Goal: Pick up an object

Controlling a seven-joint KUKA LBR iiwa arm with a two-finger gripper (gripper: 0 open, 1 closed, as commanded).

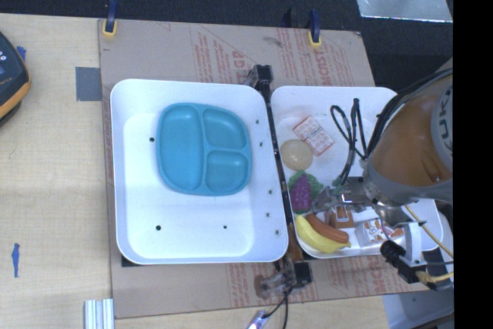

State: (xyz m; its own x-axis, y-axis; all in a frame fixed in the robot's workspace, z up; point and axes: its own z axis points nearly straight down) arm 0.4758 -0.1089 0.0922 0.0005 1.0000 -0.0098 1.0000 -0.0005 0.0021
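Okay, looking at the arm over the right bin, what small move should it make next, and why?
Probably a short descent straight down toward the toy food. The gripper sits low over the right bin, beside the purple grapes and just above the banana and hot dog. Nothing shows between its fingers, so no object is picked yet, and these pieces lie nearest to it.

Open floor rings the blue divided plate [205,148] in the left bin [131,227], widest along the near side. The right bin [286,100] is crowded: a packet [313,133], a pale ball [296,155], purple grapes [301,192], a banana [317,236] and a sausage [331,232] sit close together, with black cables [348,127] and the arm [408,146] overhead.
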